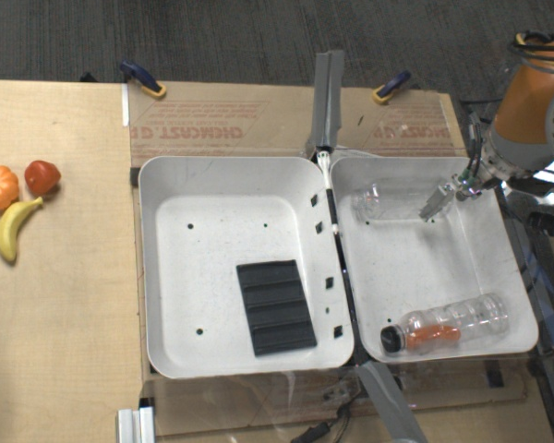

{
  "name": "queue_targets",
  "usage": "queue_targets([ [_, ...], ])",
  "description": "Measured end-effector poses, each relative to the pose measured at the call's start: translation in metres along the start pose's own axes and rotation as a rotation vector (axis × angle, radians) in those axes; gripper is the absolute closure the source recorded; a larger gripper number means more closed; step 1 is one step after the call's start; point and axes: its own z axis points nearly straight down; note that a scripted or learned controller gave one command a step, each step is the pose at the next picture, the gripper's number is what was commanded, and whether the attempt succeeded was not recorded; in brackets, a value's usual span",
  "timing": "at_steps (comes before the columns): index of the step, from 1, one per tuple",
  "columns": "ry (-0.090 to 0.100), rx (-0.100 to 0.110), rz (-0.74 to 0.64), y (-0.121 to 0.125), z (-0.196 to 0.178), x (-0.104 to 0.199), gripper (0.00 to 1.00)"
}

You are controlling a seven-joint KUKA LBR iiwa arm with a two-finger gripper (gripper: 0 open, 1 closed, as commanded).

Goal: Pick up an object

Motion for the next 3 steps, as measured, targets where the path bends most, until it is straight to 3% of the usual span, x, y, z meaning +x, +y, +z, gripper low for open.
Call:
queue_targets([
  [1,-0.003,-0.013,0.012,-0.087,0.015,0.039,0.0],
  [2,0.033,0.033,0.201,-0.002,0.014,-0.007,0.0],
  [3,0.035,0.032,0.185,-0.002,0.015,-0.009,0.0],
])
